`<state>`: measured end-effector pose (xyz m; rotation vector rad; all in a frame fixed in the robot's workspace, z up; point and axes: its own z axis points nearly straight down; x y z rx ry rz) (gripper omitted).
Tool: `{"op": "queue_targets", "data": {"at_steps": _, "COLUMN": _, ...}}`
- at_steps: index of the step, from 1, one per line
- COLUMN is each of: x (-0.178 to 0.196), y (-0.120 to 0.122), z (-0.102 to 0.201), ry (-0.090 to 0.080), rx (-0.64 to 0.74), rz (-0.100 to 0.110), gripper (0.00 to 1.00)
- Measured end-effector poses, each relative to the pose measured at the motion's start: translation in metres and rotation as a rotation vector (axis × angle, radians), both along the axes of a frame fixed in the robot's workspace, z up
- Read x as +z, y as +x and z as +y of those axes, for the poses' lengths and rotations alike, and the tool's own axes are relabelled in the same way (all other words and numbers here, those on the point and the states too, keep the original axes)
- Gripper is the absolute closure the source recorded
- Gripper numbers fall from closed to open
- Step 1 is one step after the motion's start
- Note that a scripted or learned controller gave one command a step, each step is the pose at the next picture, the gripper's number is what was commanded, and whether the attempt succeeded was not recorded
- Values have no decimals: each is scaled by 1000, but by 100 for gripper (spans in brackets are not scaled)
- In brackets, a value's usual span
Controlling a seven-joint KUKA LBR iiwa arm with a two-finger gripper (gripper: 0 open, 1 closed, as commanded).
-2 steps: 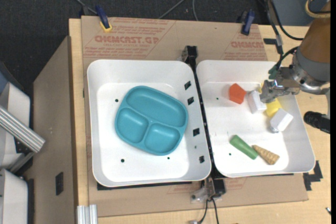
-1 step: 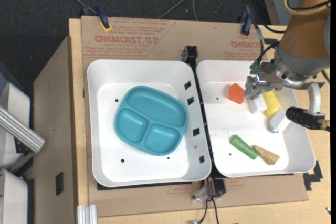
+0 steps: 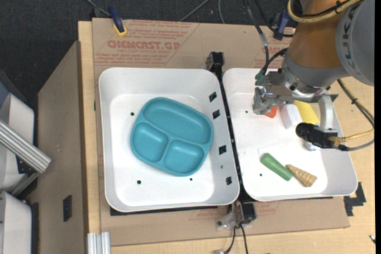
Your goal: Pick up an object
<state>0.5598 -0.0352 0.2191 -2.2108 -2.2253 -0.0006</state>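
One teal divided plastic plate (image 3: 172, 135); right of it one green cylinder (image 3: 275, 166), one tan cone (image 3: 300, 175), gripper (image 3: 264, 106), jaw state can't tell. Two white bins (image 3: 119, 184), cardboard bench (image 3: 149, 38), dark carpet (image 3: 41, 3).

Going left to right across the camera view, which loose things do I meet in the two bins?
Blue divided plate in the left bin → green rod → tan ridged cone, both in the right bin.

I see glossy, smooth plastic on the teal divided plate (image 3: 171, 135), shiny white plastic bins (image 3: 119, 178), matt brown cardboard (image 3: 149, 38) beneath, and a rough-looking tan cone (image 3: 301, 175).
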Motion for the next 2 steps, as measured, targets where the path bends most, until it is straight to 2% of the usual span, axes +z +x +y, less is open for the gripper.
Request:
{"op": "queue_targets", "data": {"at_steps": 1, "x": 11, "y": 9, "z": 54, "ry": 0, "rx": 1, "rz": -5, "gripper": 100}}
{"op": "queue_targets", "data": {"at_steps": 2, "x": 1, "y": 15, "z": 104, "ry": -1, "rx": 0, "rz": -3, "gripper": 100}}
